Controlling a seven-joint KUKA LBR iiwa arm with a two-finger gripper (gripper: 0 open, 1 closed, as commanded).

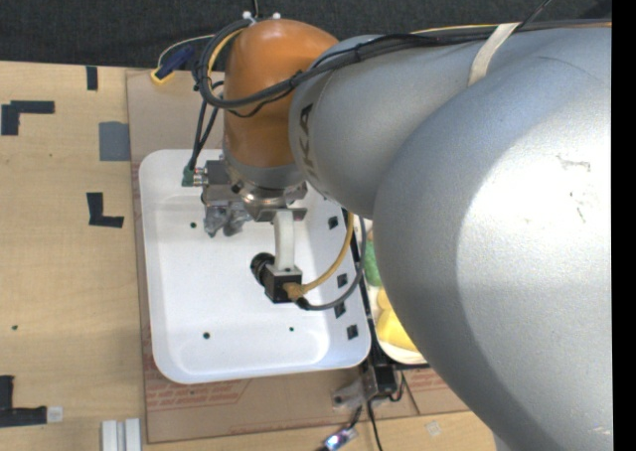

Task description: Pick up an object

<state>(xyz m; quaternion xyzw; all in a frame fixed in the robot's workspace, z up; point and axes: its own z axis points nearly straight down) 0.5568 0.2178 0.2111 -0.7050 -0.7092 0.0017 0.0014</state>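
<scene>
**Nearest the lens.** The grey arm fills the field from 1 o'clock round to 5 o'clock. It hides most of what lies beneath it.

**Near bench edge, 6 o'clock.** A brown cardboard sheet shows under the near rim of the left bin.

**Candidate objects, 4 o'clock.** A yellow thing is partly visible under the arm, just past the left bin's right rim. A green thing sits just beyond it, toward 3 o'clock. Neither can be identified. They are the only loose things seen that could serve the task.

**Left bin, centre to 7 o'clock.** Its white floor carries a few small dark dots, which look like fixed marks rather than things to pick.

**End effector.** The gripper hangs below the orange band, over the far half of the left bin and just left of centre. Whether it is released or clenched cannot be told, and nothing is seen in its hold.

**Far field, 9 to 12 o'clock.** The wooden bench bears black marks, and a dark backdrop lies beyond.

**Finding.** The task appears to be at the approach stage, with no pick made. The gripper is poised over bare floor, well apart from both candidates. In my judgement the next move calls for a shift toward 4 o'clock, across the rim, before any descent.
</scene>
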